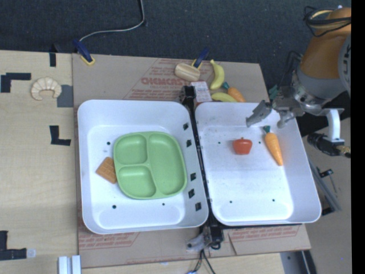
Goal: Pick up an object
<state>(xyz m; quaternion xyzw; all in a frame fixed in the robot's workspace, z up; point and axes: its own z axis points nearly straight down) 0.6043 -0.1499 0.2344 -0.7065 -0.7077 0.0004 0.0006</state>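
In the right bin (256, 204) lie a small red tomato (242, 146) near the middle and an orange carrot (274, 146) close to the right wall. My gripper (270, 116) hangs over the bin's far right corner, just above the carrot's top end, with its fingers (257, 115) spread and nothing between them. The tomato sits a short way down and to the left of the gripper.
The left bin (97, 210) holds a green divided plate (150, 165) and a tan cracker (106, 169) tucked beside it. Behind the bins lie a bread roll (187, 71), a banana (217, 76) and a small box (201, 90). A croissant (47, 88) rests far left.
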